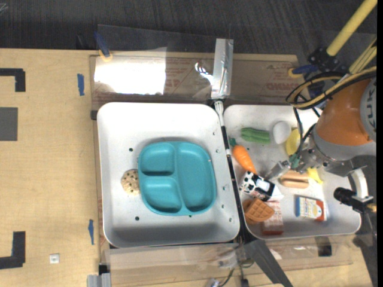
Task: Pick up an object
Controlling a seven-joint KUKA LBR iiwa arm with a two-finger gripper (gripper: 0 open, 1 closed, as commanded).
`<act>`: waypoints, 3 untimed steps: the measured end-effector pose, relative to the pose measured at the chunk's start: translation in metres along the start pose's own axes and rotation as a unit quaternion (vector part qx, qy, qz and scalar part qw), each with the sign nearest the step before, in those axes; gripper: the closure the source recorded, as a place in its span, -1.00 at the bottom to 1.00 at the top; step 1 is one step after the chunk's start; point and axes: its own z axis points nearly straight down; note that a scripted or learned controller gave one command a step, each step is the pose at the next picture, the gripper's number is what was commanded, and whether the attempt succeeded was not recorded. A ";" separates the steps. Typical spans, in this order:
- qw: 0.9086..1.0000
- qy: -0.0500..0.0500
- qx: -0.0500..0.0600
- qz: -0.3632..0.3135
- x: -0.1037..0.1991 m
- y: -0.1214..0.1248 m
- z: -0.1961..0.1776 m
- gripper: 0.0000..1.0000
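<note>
The right bin (341,223) holds several toy foods: an orange carrot (243,158), a green pod (256,136), a white egg (280,131), a yellow banana (292,141), a hot dog (294,182), a black-and-white cow (256,186), a waffle (259,210) and a small carton (309,208). My gripper (291,165) hangs low over the middle of this bin, just above the hot dog and beside the banana. The arm's orange band (346,118) and grey wrist cover the bin's right side. I see nothing lifted off the bin floor.
The left bin (114,130) contains a teal divided plate (177,176) with a cookie (130,181) at its left edge. A metal divider (222,70) and clear sheet stand behind the bins. Cables and a yellow pole (354,18) crowd the upper right.
</note>
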 end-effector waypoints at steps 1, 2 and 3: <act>1.000 0.000 0.000 0.013 -0.005 0.019 0.002 -1.00; 1.000 0.000 0.001 0.019 -0.001 -0.041 0.001 -1.00; 0.999 0.001 0.000 0.037 -0.004 -0.040 0.001 -1.00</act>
